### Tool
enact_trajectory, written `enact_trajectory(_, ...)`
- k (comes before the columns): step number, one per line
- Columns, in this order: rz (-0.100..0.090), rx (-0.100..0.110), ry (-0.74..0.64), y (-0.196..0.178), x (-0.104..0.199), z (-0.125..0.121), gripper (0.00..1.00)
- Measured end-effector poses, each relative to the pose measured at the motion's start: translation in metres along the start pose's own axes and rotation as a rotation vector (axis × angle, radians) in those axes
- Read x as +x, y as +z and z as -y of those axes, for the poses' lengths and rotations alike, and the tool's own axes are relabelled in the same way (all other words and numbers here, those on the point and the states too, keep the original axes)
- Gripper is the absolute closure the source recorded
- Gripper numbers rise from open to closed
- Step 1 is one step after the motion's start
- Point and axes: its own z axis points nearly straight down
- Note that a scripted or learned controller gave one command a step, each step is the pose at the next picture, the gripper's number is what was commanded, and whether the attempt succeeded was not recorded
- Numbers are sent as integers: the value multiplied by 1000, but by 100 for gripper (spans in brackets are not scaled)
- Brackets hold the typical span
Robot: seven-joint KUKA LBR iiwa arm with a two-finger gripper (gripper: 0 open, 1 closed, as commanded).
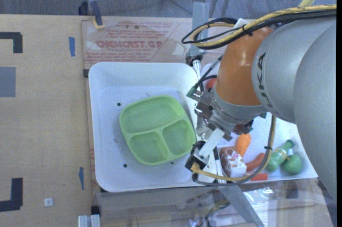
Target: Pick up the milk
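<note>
Milk carton (233, 163) lies in the right-hand bin (283, 136), just beside a carrot (243, 143); tool (216, 132) sits just left of it, state hidden, cannot tell; judgement: centre over carton, avoid carrot, descend straight.

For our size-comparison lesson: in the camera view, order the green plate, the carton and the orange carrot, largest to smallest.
1. green plate, clearly the largest.
2. carton.
3. orange carrot; the arm hides part of it, so carton versus carrot is unsure.
</note>
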Motion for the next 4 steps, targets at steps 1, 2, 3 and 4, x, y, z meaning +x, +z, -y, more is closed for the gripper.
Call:
enact_trajectory(1, 0, 0, -15, -36, -34, -21, 100)
enact_trajectory(2, 1, 3, -110, 1, -28, -16, 100)
enact_trajectory(3, 0, -1, -213, -4, 27, 16, 100)
enact_trajectory(4, 0, 2, -182, 25, 1, 1, 100)
